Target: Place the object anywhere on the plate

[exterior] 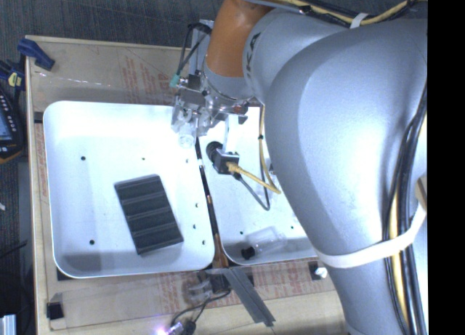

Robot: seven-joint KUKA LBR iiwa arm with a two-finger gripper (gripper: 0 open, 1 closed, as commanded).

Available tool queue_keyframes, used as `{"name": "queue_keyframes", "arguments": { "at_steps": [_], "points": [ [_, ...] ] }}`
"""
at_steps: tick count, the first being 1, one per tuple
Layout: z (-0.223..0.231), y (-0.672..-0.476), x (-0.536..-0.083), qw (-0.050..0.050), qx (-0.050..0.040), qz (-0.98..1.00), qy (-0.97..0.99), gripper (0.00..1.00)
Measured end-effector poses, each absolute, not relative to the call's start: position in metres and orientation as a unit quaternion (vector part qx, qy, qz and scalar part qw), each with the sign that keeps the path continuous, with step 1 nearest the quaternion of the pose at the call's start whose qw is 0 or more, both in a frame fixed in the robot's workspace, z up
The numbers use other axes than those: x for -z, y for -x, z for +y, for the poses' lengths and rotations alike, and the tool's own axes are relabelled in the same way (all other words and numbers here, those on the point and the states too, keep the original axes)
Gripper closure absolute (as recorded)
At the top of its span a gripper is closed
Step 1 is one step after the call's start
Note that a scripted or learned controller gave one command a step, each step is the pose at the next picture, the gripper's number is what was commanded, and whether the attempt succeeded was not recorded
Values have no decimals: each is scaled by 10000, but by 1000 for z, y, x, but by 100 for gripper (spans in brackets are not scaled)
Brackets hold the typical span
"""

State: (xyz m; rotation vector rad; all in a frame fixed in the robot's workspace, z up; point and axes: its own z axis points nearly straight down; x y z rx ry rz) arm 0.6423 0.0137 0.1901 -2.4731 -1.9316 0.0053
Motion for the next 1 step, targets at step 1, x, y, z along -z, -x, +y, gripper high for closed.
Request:
{"name": "queue_keyframes", "arguments": {
  "at_steps": [1],
  "points": [
    [116, -654, -117, 28, -34, -5783, 8158, 100]
  ]
}}
